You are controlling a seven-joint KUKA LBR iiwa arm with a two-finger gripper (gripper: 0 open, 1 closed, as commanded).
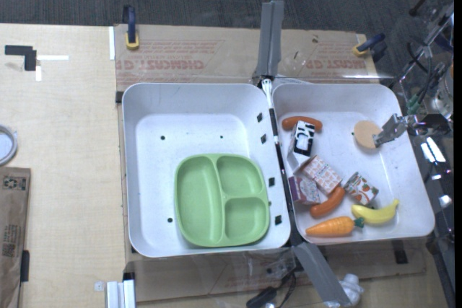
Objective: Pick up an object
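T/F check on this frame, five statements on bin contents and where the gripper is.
1. The green divided plate lies in the left bin. True.
2. The banana lies in the left bin. False: it is in the right bin, near its front right corner.
3. The gripper is over the right bin, beside the tan round disc. True.
4. The carrot sits on the green plate. False: it lies on the right bin's floor, near the front.
5. The plate has three compartments. True.

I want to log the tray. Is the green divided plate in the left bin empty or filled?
Empty: the green divided plate lies flat in the left bin, all three compartments bare.
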